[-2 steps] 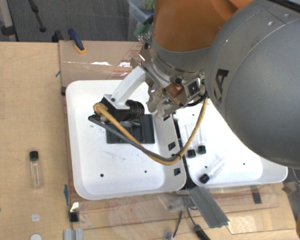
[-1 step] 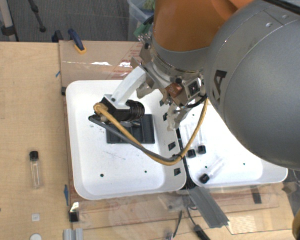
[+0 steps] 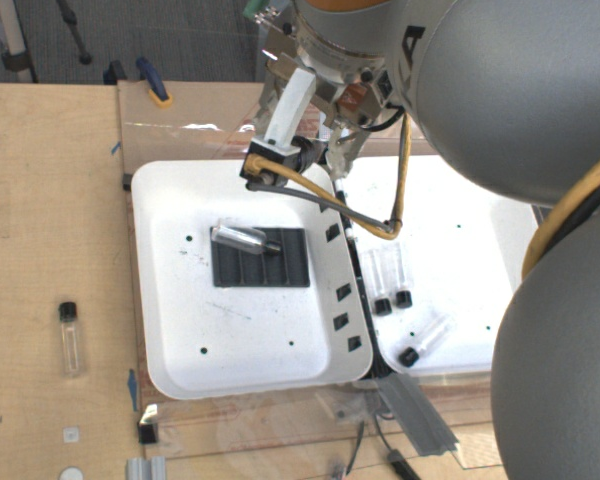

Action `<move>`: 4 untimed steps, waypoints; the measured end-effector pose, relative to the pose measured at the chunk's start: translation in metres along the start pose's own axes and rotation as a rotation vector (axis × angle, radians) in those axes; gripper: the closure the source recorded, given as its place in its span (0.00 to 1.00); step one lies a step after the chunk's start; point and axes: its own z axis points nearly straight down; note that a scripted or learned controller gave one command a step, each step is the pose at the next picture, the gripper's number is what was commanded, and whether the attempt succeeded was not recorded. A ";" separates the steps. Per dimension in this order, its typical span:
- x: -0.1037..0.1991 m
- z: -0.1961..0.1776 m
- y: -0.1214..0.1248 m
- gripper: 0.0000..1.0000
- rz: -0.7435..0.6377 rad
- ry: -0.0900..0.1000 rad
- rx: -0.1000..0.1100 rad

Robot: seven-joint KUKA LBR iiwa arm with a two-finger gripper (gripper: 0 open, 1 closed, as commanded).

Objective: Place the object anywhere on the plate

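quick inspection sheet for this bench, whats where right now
surface: pale wooden bench bearing a left white bin and a right white bin
job's things: dark ridged rectangular plate in the left bin; clear black-capped vial lying on the plate's far edge
clutter: loose clear vials in the right bin; a lone vial on the bench left of the bins
claw: claw above the bins' far side, apart from the plate
cables: yellow cable looping from the wrist down to the bins' shared rim
surroundings: blue clamp at the bench's back edge
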 end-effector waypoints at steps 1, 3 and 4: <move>-0.043 0.101 -0.066 0.00 0.097 -0.002 0.002; -0.030 0.181 -0.046 0.00 0.557 0.001 -0.001; -0.054 0.279 -0.073 0.00 0.709 -0.001 0.000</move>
